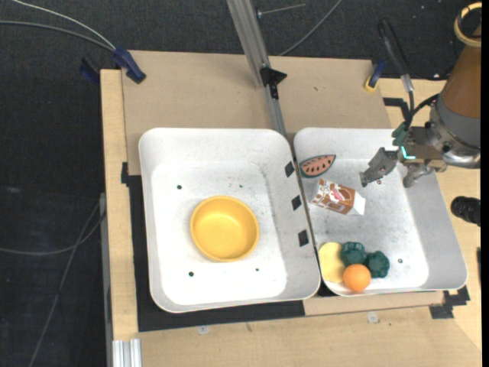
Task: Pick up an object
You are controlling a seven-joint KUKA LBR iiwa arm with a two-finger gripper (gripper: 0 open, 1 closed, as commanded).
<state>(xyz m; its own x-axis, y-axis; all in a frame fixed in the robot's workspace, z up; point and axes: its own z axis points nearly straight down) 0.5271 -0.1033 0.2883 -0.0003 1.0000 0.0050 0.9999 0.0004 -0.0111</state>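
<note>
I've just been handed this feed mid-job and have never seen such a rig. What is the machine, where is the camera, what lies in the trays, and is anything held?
One camera looks down at a slant on a bench with two white bins side by side. The arm reaches in from the picture's right; it is grey and orange and ends in a two-finger claw. The claw hangs over the right bin with its fingers spread, and nothing is between them.

The left bin holds a yellow bowl. The right bin holds a watermelon slice near its far left corner, a small packet just in front of that, and at the near edge a cluster: a yellow piece, a green lump and an orange ball.
</note>
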